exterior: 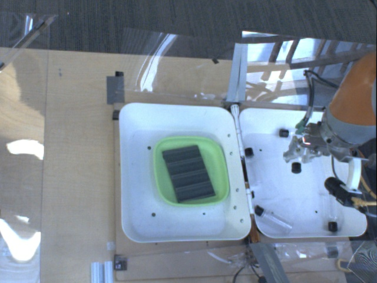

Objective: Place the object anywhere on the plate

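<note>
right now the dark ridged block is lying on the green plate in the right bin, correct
Not quite: the camera view shows the dark ridged block lying on the green plate in the left bin, not the right bin.

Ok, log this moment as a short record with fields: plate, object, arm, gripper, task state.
plate: green plate, square with rounded corners, in the left bin
object: dark grey ribbed block, lying flat on the plate, slightly turned
arm: grey with orange band, over the right bin
gripper: gripper above the right bin's floor, away from the block; finger state unclear
task state: block already rests on the plate
</note>
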